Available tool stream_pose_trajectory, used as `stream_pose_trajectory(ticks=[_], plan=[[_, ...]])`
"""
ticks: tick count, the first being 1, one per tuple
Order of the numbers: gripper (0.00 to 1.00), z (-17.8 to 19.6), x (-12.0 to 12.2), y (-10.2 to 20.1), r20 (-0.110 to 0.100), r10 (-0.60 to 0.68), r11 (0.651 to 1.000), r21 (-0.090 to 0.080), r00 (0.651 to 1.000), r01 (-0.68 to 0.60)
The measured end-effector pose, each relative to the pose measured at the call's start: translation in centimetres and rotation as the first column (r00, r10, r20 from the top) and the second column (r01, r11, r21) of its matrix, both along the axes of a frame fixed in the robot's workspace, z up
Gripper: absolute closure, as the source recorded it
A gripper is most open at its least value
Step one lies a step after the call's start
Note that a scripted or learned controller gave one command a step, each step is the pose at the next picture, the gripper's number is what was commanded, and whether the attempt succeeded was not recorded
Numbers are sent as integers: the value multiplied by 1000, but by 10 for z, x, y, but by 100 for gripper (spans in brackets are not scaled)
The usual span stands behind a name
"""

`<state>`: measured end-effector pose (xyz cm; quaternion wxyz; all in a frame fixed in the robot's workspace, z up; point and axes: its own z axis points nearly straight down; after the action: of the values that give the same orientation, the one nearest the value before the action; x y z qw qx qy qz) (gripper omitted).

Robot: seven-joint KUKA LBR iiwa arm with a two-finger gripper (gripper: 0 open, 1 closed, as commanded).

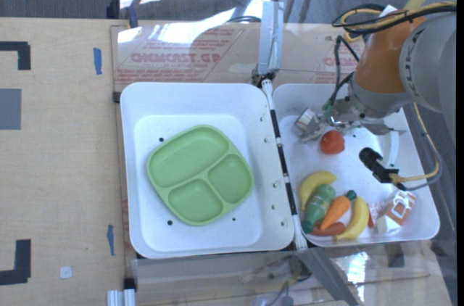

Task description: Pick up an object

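In the right bin (pixel 428 221), gripper (pixel 310 122), aperture indeterminable, is hovering beside tomato (pixel 333 143): probably light, rigid, slippery; grasp across middle.

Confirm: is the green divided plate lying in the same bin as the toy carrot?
No: the green plate lies in the left bin, while the carrot lies in the right bin.

Pale wooden worktop (pixel 58 167), marked with black corner brackets and short blue tape strips. Carrying two shallow white bins side by side, touching along their inner edges: left bin (pixel 138 116), right bin (pixel 428 221).
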<state>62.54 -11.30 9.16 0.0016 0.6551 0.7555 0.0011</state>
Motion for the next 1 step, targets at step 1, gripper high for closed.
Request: stream_pose_trajectory(ticks=[1], plan=[[100,10,1,-1,4,-2,1000,-1,1000,2]])
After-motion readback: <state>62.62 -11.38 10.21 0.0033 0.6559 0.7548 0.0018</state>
